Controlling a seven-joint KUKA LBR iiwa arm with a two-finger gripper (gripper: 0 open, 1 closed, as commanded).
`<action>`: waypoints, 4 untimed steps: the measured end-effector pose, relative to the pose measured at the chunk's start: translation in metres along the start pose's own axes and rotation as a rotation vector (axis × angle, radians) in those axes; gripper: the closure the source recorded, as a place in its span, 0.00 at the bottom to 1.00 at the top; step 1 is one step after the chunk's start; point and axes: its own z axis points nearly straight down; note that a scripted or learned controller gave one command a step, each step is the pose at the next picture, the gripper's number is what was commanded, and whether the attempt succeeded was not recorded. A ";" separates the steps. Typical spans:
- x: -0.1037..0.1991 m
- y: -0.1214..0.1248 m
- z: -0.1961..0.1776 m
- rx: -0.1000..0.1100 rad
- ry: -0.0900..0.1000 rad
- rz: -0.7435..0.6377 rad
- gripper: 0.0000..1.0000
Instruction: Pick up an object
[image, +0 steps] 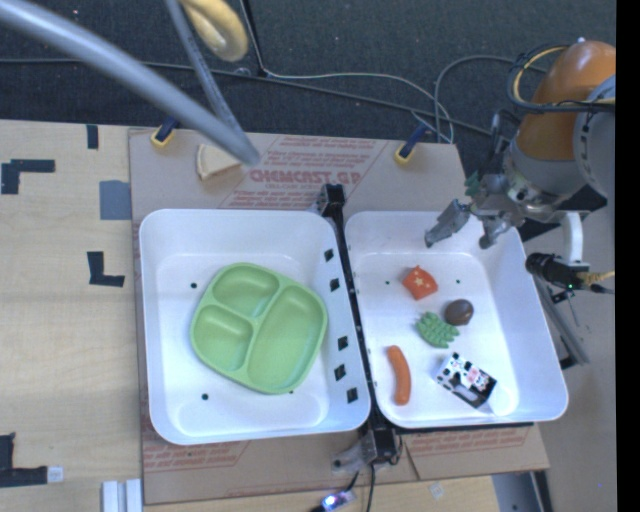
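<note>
Gripper (466, 226) hanging spread wide, holding nothing, over right bin's (540, 330) back edge; best bet: drop straight onto red block (420, 282) mid-bin, clear of dark ball (458, 312).

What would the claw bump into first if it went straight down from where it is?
Probably just the bare white floor of the right bin, near its far edge. The open claw points down there, and the red block sits nearer the camera. Depth is hard to judge.

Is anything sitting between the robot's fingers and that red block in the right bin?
Nothing visible. The gripper hangs open over the right bin's far edge, and only bare white floor separates it from the red block.
</note>
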 end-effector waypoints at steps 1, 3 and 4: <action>0.000 0.003 -0.008 -0.013 -0.002 -0.003 0.00; -0.005 0.006 0.101 -0.007 -0.002 -0.003 0.00; -0.005 0.006 0.122 -0.014 -0.004 -0.004 0.00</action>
